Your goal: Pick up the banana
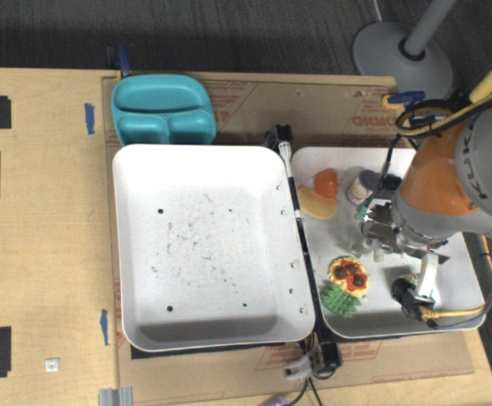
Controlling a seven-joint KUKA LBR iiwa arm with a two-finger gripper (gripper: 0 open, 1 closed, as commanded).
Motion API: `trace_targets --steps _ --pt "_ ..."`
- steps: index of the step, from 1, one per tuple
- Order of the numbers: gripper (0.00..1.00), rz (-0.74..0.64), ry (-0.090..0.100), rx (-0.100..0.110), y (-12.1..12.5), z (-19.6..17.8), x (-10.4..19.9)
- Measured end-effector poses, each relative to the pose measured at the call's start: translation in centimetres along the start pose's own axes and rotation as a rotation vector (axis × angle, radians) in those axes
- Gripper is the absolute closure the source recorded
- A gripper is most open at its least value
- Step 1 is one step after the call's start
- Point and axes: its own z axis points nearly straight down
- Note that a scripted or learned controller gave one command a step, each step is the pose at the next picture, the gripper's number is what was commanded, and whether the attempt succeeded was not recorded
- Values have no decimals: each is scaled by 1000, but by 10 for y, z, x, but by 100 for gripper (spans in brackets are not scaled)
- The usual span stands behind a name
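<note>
Nearest, at the front of the right bin [459,260], lies a green leafy toy [339,302], and touching it just behind is a round toy topped in red and yellow [348,275], pizza-like. They look scattered here as stock for picking, all within the arm's reach from the right.

Just beyond them the gripper [373,227] hangs low over the bin floor, beneath the wrist of the arm [436,180]. Seen from above, the wrist hides too much, so I cannot tell whether the claw is spread or pressed together, and nothing can be seen in it. It stands to the right of the target, not over it, so my guess is that the approach is unfinished.

The banana [315,202] – a pale yellow lump, if I read it rightly – lies near the bin's left wall, apart from the gripper. A red tomato-like toy [327,181] touches its far side, and a small metal can [364,184] stands near.

The left bin [204,227] shows a scuffed floor – probably the drop place. Farthest back sits a teal divided tray [163,108]
</note>
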Motion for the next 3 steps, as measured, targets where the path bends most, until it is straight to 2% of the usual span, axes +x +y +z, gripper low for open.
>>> trace_targets --steps 3 --pt "100 1 -1 -5 2 -29 1"
